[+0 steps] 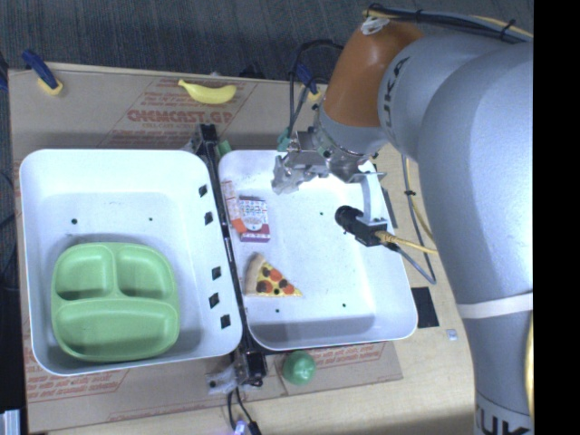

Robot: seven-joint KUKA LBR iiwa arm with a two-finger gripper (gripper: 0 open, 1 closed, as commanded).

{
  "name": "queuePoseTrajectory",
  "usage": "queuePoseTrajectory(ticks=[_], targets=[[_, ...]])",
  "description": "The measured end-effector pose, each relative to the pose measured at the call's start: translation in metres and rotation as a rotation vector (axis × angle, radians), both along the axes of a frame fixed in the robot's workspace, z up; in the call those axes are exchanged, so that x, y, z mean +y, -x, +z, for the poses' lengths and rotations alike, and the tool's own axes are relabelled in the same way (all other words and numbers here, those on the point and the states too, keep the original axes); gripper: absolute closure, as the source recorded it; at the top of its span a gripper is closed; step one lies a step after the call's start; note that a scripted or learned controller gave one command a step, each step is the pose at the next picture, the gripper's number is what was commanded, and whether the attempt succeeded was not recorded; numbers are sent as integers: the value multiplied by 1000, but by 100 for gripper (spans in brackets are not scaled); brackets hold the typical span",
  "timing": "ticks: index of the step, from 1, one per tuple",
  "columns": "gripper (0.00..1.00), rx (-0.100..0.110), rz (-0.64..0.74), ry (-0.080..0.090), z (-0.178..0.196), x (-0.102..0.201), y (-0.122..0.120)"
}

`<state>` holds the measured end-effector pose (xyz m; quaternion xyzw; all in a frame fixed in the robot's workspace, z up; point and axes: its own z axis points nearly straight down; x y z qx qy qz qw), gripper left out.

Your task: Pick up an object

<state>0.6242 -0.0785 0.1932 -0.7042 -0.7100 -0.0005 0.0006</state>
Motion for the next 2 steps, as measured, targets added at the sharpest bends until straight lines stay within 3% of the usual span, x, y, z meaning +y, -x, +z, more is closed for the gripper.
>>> queuePoseTrajectory(ticks=[1,2], targets=[[0,3,-2,1,-1,-1,1],[0,-3,-1,2,150,32,-33]])
